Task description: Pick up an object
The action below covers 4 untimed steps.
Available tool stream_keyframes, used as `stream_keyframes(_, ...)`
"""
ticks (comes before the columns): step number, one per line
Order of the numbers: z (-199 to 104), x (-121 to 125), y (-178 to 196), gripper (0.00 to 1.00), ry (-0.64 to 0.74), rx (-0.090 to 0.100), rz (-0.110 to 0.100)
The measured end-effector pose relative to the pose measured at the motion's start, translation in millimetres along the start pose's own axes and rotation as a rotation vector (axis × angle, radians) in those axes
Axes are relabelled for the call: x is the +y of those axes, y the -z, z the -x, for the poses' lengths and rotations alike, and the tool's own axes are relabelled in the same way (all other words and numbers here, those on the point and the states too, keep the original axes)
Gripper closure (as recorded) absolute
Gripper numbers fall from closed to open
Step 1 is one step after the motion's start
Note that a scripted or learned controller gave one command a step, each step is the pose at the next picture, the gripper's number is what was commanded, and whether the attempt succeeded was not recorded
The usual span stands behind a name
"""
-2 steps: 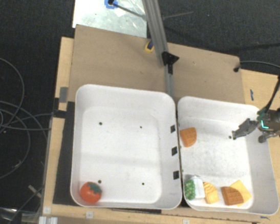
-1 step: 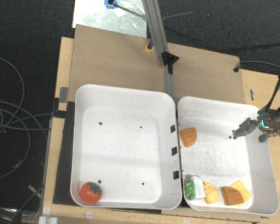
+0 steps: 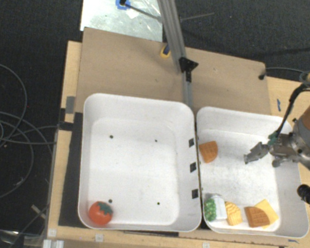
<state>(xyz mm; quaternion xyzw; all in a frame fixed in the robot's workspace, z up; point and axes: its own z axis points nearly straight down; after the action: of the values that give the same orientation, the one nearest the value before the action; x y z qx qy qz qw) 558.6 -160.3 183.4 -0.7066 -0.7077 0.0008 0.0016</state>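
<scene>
Target position relative to tool

The orange wedge lies at the right bin's left wall, centre frame. The tool hovers to its right, tip pointing leftward toward it; tool aperture cannot be determined.

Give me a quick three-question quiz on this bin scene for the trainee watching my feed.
1. True or false: the tomato lies in the same bin as the claw.
2. Which item sits nearest the divider, alone, in the right bin? A) orange wedge B) green-and-white packet C) yellow block
3. Fill in: the tomato rests in the left bin's ______ left corner.

Key: 1 false; 2 A; 3 near (bottom).
</scene>
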Motion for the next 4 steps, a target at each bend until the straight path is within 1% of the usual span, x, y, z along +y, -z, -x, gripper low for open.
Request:
stream_keyframes(1,3.0,-3.7,-43.0,0.00,-0.001,0.000,0.000)
stream_keyframes(2,2.4,-4.0,-95.2,0.00,0.000,0.000,0.000)
stream_keyframes(3,3.4,-2.1,-81.2,1.00,-0.001,-0.001,0.007)
stream_keyframes(4,6.5,-10.3,-31.0,1.00,-0.002,-0.003,0.009)
